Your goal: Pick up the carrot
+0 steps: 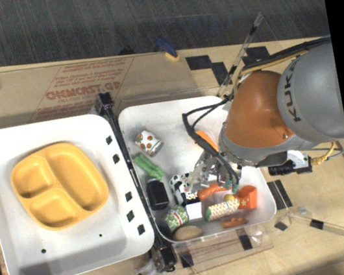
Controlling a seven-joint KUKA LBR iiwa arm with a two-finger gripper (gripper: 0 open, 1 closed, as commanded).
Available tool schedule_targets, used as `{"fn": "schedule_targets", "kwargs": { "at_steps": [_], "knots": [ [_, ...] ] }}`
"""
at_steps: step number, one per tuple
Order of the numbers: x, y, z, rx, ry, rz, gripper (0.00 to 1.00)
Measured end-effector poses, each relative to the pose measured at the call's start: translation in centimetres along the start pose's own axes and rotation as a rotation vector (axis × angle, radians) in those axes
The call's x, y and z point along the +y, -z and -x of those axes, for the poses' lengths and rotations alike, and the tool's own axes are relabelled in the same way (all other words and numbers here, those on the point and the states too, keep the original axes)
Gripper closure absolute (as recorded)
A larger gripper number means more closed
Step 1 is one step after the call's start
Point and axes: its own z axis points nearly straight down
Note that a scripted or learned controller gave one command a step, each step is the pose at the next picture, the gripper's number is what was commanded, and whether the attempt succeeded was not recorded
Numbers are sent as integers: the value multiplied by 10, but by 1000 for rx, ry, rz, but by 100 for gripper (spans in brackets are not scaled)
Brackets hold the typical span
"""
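A desk point(51, 89) covered in brown cardboard carries 2 shallow white bins side by side. The left bin point(8, 215) holds a yellow tray point(59, 183) with 3 compartments. The right bin point(167, 111) is crowded with small items along its near half.

The grey and orange arm point(273, 112) reaches in from the right and bends down over the right bin. Its gripper point(214, 171) hangs low over the clutter, close above the items. How wide it stands cannot be told; the metal parts blur together.

The carrot point(209, 192), a short orange piece, lies in the right bin just below the gripper. Its long axis runs roughly left to right, tilted slightly upward toward the right. Which end is the tip cannot be told, as the gripper partly covers it. Nothing shows it gripped.

Around it: an orange block point(249, 197) at the right, a patterned cylinder point(222, 208) lying flat just below, a black-and-white spotted piece point(180, 183) to its left, a black object point(157, 194), a green vegetable point(148, 168), a small can with red spots point(148, 142), and a brown potato point(187, 232) near the front wall.
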Motion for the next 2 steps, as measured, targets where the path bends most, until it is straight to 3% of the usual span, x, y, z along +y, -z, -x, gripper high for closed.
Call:
{"fn": "schedule_targets", "kwargs": {
  "at_steps": [1, 2],
  "knots": [
    [-48, -29, 34, 25, 214, -7, 100],
    [15, 59, 29, 24, -35, -8, 100]
  ]
}}
